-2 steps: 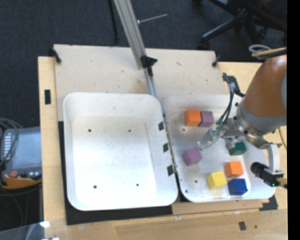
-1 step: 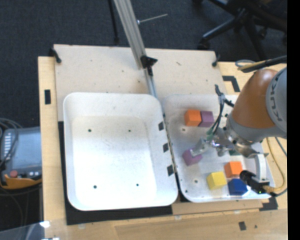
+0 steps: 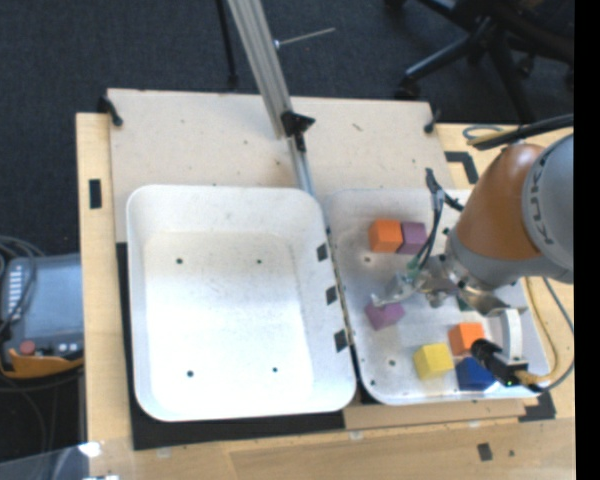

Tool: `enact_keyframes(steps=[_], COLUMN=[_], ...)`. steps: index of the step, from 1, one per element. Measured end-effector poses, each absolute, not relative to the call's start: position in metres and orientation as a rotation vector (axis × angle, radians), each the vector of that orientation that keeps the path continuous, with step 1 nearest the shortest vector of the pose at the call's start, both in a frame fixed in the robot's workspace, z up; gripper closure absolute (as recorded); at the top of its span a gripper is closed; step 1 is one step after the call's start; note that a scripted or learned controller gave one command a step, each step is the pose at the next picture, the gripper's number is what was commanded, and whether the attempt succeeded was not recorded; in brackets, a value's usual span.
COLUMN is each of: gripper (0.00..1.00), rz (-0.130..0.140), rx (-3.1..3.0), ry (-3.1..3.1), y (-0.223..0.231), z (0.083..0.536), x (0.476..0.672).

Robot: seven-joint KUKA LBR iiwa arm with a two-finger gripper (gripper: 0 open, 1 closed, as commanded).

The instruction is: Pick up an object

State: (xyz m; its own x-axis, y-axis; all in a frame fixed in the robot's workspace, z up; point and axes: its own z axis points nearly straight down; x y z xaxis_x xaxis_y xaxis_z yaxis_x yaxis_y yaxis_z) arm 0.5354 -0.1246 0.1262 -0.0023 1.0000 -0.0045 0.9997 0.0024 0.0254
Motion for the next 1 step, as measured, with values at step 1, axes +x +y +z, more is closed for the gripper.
enact_keyframes(steps=[1], gripper=[1.0], rz=[0.029], rx=[2.213], ry=[2.197], y=[-0.1255], z=[0.1359], x=[0.5367])
